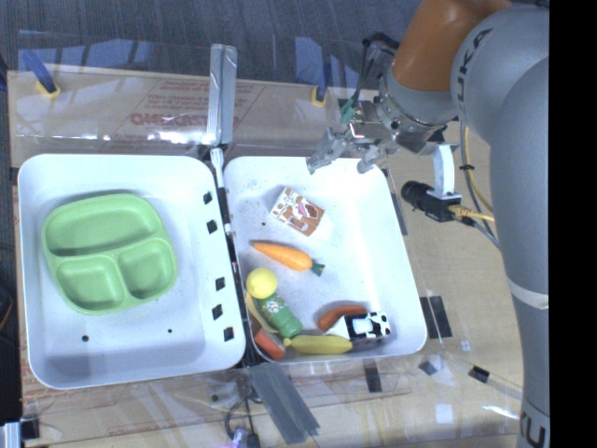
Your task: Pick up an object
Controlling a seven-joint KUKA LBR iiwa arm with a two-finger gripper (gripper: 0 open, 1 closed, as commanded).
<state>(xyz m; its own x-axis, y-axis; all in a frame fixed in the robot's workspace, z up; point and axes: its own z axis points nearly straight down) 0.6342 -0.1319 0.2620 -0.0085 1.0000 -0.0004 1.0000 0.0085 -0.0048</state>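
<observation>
Gripper (pixel 345 157) spread open, holding nothing, above the bin's (pixel 396 250) far rim. Carrot (pixel 282 256): likely light, rigid, slippery; grip mid-body.

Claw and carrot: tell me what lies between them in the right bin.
In the camera view, the small brown-and-white carton lies on the bin floor between the claw above the far rim and the carrot; around it is bare white floor.

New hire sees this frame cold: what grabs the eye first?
Probably the big grey arm with its orange band, reaching in from the right, its gripper open over the right bin's far edge. Next the green divided plate alone in the left bin, then the carrot among toy food.
</observation>
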